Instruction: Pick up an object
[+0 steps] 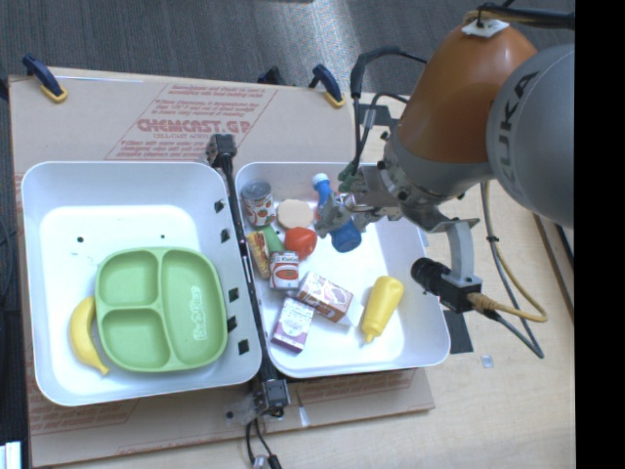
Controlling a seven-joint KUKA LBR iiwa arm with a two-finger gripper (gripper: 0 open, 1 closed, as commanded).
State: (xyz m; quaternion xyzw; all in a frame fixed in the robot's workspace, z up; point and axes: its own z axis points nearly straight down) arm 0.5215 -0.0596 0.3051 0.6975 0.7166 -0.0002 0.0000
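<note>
gripper (335, 218) hanging low over the right bin (425, 335), at its far side.
fingers hard to read against the clutter, cannot tell whether apart or together. a blue object (345, 237) is sitting just beside the gripper; a red object (301, 241) lying next to it on the side away from the arm; yellow mustard bottle (381, 307) resting nearer the camera. green divided plate (161, 308) and banana (84, 335) lying well away, in the left bin (44, 203).

A: The tray (161, 309) is pale green, the banana (84, 338) yellow, and both bins (44, 195) are white.

B: The mustard bottle (381, 307) is yellow, the cup (346, 235) blue, and the arm (459, 86) is orange over grey.
</note>
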